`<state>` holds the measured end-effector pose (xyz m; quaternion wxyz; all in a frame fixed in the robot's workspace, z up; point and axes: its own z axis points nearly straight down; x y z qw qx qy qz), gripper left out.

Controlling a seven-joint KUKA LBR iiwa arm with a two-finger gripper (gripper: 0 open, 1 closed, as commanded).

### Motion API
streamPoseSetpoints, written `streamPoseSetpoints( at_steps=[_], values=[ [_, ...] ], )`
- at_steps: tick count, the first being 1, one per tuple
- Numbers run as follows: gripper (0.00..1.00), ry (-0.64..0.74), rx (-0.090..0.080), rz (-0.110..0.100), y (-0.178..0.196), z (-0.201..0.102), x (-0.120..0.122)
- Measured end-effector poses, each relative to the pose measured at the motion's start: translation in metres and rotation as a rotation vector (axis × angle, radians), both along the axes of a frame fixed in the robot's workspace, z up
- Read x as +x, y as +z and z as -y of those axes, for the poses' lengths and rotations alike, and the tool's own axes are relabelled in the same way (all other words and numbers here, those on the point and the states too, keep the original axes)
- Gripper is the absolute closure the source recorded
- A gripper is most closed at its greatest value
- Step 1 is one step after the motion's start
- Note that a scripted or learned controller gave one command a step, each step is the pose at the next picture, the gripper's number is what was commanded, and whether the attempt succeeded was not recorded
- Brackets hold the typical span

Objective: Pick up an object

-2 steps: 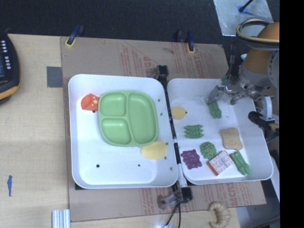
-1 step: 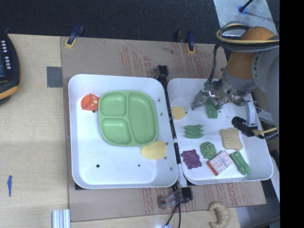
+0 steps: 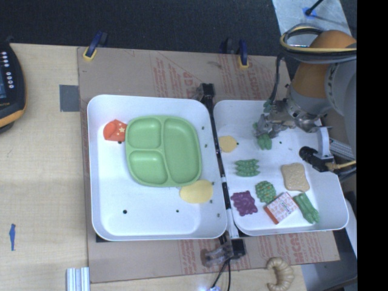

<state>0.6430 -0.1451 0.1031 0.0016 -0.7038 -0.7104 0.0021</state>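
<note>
My gripper hangs low over the upper middle of the right bin. A small green object lies directly beneath its tip; whether they touch is unclear. Further down the same bin lie green pea pods, a green knobbly piece, purple grapes, a tan slice of toast, a red and white box and a green cucumber-like piece. A pale yellow disc sits at the bin's left wall.
The left bin holds a green divided plate, a red piece with a star at its upper left and a yellow piece at its lower right. The grey arm enters from the upper right.
</note>
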Motion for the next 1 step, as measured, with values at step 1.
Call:
streamPoseSetpoints(
  at_steps=[1],
  values=[
    [1.0, 0.003, 0.004, 0.013, 0.0956, -0.0911, -0.0066]
  ],
)
